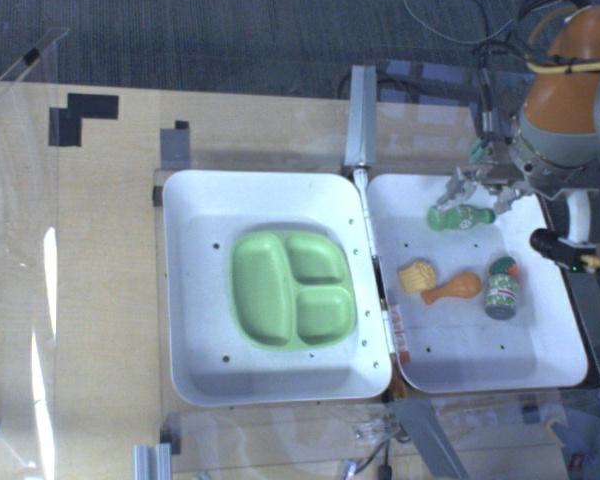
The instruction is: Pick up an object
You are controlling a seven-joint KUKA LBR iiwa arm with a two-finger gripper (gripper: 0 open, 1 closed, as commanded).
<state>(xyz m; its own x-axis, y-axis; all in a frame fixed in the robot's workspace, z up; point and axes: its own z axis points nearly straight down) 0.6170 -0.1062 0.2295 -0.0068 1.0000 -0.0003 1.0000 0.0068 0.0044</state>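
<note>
Gripper is positioned over green bottle at right bin's 12 o'clock; finger state cannot be determined.

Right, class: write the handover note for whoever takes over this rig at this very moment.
Gripper: low over the right white bin, at its far side, just above the green plastic bottle lying there; no hold visible.
Same bin: yellow toy chunk, orange drumstick-shaped toy, small green-labelled jar.
Left white bin: green divided tray.
Done: nothing lifted.
Left: pick up one object.
</note>
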